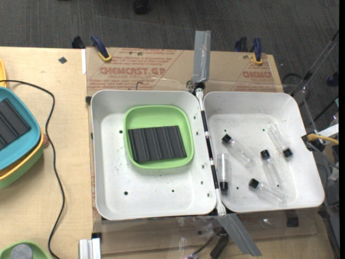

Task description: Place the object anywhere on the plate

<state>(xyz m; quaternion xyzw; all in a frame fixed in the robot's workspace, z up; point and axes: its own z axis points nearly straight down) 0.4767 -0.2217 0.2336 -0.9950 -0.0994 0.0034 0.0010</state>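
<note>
A green square plate (158,139) with a dark ribbed mat (158,143) in its middle lies in the left bin (108,188), toward the upper centre. Several clear plastic tubes with black caps lie loose in the right bin (302,198): one (235,148) at the upper left, one (223,172) along the left wall, one (279,141) at the upper right, one (268,166) in the middle, and one (266,191) near the front.
A cardboard sheet (178,69) lies behind both bins, held by clamps. A teal and yellow stack of trays (16,136) stands at the far left on the wooden bench, with a black cable (54,161) running past it.
</note>
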